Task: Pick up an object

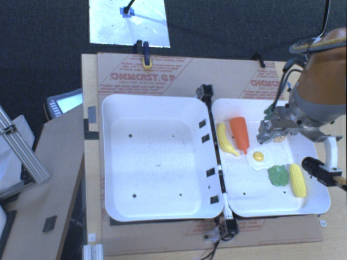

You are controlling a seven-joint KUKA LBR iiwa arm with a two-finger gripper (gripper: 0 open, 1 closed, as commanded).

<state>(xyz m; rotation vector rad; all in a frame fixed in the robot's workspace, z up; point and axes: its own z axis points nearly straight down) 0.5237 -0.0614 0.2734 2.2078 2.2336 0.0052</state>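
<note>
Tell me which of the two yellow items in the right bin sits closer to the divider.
The banana, curved, lying right beside the carrot near the divider. The corn cob is straight and lies near the bin's far right side, next to the green piece.

Arm: grey, orange band above wrist, enters from right edge of view, bent downward and leftward.
Wrist: angled down, cables trailing along it.
Gripper: low, at the arm's left end; tip small and dark against the view.
</note>
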